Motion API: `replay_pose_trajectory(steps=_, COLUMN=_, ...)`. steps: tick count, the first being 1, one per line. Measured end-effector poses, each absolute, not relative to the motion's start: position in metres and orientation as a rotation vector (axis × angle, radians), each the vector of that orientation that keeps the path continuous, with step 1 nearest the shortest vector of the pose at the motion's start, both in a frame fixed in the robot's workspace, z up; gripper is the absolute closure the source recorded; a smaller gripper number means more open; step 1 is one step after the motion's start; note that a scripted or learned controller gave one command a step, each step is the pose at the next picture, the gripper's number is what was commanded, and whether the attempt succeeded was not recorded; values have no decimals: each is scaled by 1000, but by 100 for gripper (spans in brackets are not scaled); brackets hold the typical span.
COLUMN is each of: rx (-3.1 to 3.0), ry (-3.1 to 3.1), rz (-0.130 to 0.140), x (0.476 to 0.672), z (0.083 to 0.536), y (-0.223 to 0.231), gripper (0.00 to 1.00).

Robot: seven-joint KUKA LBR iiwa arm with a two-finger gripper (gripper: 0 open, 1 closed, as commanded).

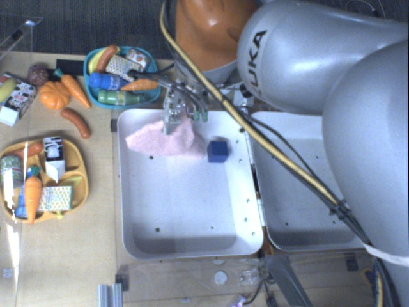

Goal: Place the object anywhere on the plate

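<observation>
Gripper (182,117): I see it over the left bin's (147,235) 12 o'clock edge — fingers spread, touching the pink plate (163,141)
Blue cube (218,150): at the plate's 3 o'clock, just beside it — not held

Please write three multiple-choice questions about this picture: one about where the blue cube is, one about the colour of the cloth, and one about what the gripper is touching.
1. Where is the blue cube?
A. in the left bin
B. in the right bin
C. on the wooden bench

2. What colour is the cloth?
A. green
B. pink
C. black

3. What does the gripper meet?
A. the cube
B. the carrot
C. the cloth

Answers:
1 A, the cube sits on the floor of the left bin near its far edge.
2 B, the cloth is pale pink.
3 C, the gripper comes down onto the cloth's upper edge, with the cube apart to its right.
</observation>
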State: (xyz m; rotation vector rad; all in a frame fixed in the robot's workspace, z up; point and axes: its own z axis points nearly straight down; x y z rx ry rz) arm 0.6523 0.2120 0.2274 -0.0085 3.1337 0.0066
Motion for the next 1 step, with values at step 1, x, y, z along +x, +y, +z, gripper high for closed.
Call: replay_pose_trajectory(steps=1, rx=-8, ry=3133, rz=7, x=652, z=228, y=212, gripper=0)
